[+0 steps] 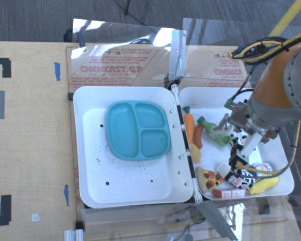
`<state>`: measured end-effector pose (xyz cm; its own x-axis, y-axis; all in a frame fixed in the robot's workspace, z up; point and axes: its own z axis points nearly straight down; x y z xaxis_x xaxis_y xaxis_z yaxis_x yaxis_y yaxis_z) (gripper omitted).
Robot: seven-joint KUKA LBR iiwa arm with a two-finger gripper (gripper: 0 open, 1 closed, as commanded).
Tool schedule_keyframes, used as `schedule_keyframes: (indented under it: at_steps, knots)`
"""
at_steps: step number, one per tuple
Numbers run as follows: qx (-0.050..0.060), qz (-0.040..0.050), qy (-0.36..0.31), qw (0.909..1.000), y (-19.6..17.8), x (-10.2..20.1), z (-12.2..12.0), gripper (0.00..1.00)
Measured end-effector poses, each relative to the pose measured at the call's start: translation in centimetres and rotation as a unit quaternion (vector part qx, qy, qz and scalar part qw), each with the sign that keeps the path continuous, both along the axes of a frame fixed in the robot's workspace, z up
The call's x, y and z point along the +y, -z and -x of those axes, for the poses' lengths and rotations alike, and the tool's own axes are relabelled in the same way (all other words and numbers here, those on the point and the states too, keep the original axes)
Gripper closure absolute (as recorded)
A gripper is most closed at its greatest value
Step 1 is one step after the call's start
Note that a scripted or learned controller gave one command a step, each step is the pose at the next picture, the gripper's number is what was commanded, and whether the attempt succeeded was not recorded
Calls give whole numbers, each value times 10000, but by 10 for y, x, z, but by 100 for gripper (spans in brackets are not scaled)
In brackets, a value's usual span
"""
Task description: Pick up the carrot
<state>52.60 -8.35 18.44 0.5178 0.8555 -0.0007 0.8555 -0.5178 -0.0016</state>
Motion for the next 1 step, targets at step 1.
schedule_keyframes:
  at_steps: [1]
  knots:
    - [5,0,256,9997,88,-25,-20,0]
